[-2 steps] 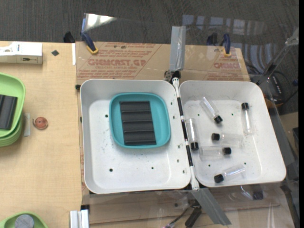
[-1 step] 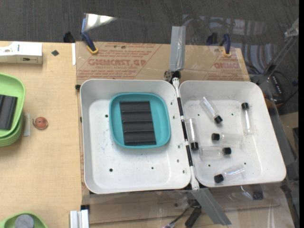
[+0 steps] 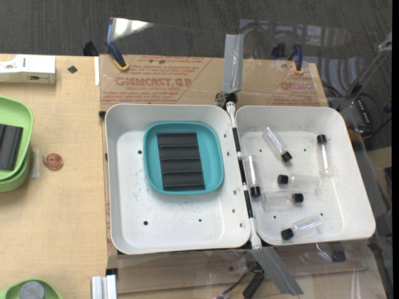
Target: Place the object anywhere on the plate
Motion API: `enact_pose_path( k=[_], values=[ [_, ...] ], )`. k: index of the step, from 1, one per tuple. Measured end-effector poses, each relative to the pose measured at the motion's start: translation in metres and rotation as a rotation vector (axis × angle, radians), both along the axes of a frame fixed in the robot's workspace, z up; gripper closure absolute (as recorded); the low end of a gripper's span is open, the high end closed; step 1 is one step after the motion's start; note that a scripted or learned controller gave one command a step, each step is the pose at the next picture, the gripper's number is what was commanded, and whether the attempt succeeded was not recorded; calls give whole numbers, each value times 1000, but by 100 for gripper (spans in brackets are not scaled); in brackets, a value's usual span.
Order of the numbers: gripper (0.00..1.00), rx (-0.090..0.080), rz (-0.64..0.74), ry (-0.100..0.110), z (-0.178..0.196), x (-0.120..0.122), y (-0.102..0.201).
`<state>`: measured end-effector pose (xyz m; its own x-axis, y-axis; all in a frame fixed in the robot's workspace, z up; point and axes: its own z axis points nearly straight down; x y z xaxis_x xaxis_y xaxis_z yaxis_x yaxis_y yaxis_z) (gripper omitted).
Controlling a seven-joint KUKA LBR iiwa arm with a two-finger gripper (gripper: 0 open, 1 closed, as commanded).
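Note:
A teal square plate (image 3: 215,161) with rounded corners lies in the left white bin (image 3: 124,198), toward its back. A black ridged insert (image 3: 181,161) fills the plate's middle. The right white bin (image 3: 349,217) holds several clear plastic vials with black caps. One vial (image 3: 276,144) lies slanted near the back, and another vial (image 3: 323,153) lies lengthwise by the right wall. A third vial (image 3: 301,228) rests near the front edge. More vials lie by the divider and in the bin's middle.
On the wooden bench to the left stands a green tray (image 3: 15,167) with a dark item in it, an orange disc (image 3: 53,161) and a white box (image 3: 28,70). Cardboard (image 3: 162,80) and two clamps sit behind the bins.

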<state>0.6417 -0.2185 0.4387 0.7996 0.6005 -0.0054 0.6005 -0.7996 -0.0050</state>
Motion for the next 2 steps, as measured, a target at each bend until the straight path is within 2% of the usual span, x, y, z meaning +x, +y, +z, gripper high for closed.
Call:
enact_pose_path(
  k=[1,2],
  values=[
    [0,0,-108,1,-1,-2,-1],
    [0,-2,-166,-3,1,9,-3]
  ],
)
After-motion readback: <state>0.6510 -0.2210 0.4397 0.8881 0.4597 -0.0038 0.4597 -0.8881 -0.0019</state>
